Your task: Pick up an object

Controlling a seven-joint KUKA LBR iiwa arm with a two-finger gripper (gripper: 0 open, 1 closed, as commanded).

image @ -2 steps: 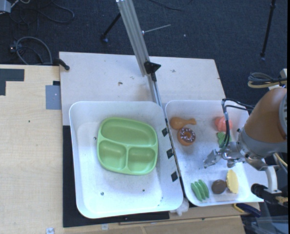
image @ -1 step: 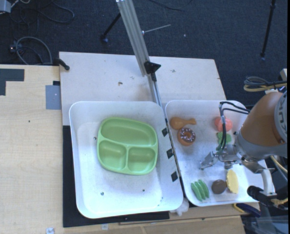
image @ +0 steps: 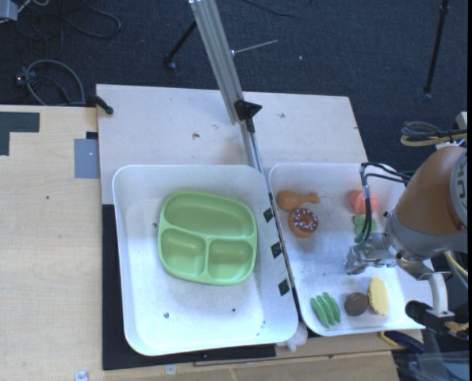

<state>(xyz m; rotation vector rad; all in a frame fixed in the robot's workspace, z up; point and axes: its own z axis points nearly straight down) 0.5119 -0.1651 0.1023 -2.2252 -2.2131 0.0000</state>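
Two bins: we see toys crowded in the right bin (image: 331,213).
Gripper (image: 361,259): low there; its grip we cannot tell.
Target, we judge: yellow toy (image: 377,295), nearest, just below.
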